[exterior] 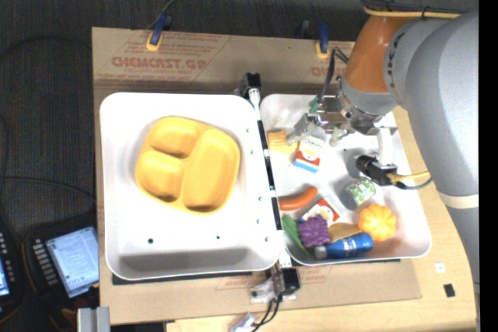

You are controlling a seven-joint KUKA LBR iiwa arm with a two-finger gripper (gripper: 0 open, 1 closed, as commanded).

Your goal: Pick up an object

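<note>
A dark carpeted floor surrounds the bench, which carries two white bins. The gripper hangs low over the right bin near its far left corner; I cannot tell its state. A small red-and-white carton lies just beside it toward the near edge, seemingly the closest pick.

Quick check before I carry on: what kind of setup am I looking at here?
Likely a lab bin-picking bench: two white bins on a clamped board, toy food such as a purple grape bunch in the right bin, and carpet floor with cables around.
</note>
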